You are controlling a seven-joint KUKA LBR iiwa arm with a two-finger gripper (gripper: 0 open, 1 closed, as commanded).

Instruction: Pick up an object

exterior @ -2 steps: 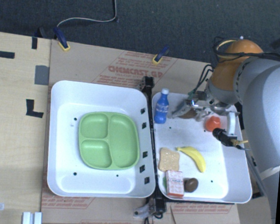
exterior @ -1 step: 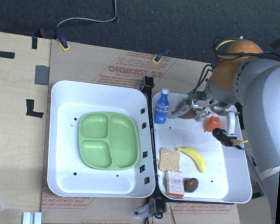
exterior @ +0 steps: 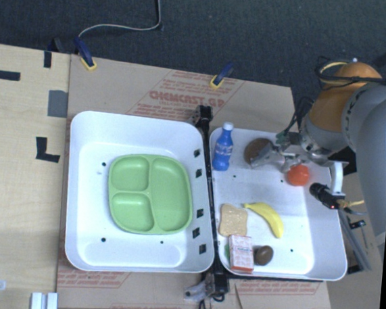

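The right bin (exterior: 318, 261) holds several items. A blue bottle with a white cap (exterior: 223, 147) stands at its far left corner. A brown rounded object (exterior: 255, 150) lies beside it, and a red tomato-like ball (exterior: 298, 175) lies to the right. My gripper (exterior: 282, 154) hangs low at the bin's far edge, between the brown object and the red ball and close to both. Toward the front lie a yellow banana (exterior: 268, 217), a bread slice (exterior: 233, 220), a red and white carton (exterior: 241, 251) and a small brown fruit (exterior: 263, 254).
The left bin (exterior: 79, 241) holds a green divided plate (exterior: 150, 194). A black divider (exterior: 203, 185) runs between the two bins. The grey arm with its orange band (exterior: 333, 106) comes in over the right bin's far right corner.
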